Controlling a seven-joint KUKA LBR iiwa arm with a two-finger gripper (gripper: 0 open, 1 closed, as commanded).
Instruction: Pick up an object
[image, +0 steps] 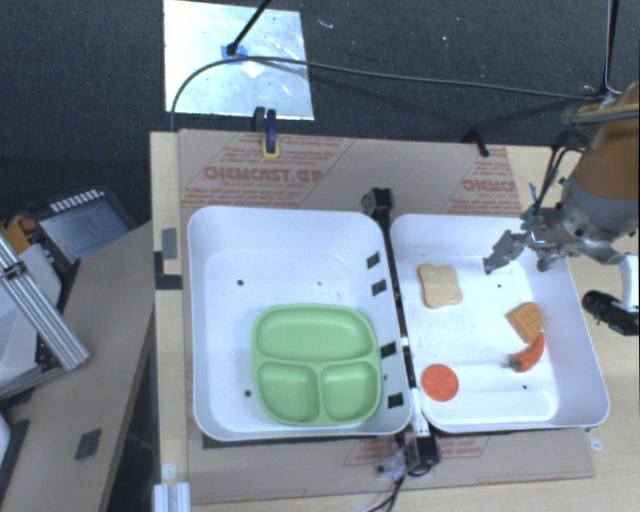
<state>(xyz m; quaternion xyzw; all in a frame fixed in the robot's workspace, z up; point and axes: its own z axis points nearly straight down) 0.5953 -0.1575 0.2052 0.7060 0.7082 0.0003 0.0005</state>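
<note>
— Across the bench, how many bins and what do they hold?
— Two white bins side by side. One green plate (316, 364) with three compartments lies in the left bin (215, 250). The right bin (575, 330) holds four small things: one pale bread slice (440, 285), one tan waffle piece (525, 320), one orange-red carrot (530, 353) and one round orange-red slice (439, 381).
— How does the bread slice look?
— Flat, beige, roughly square, lying in the upper left part of its bin, apart from the others.
— And the gripper?
— The gripper (525, 248) hangs over the bin's upper right, its two dark fingers spread apart with nothing between them, near the bread but not touching it.
</note>
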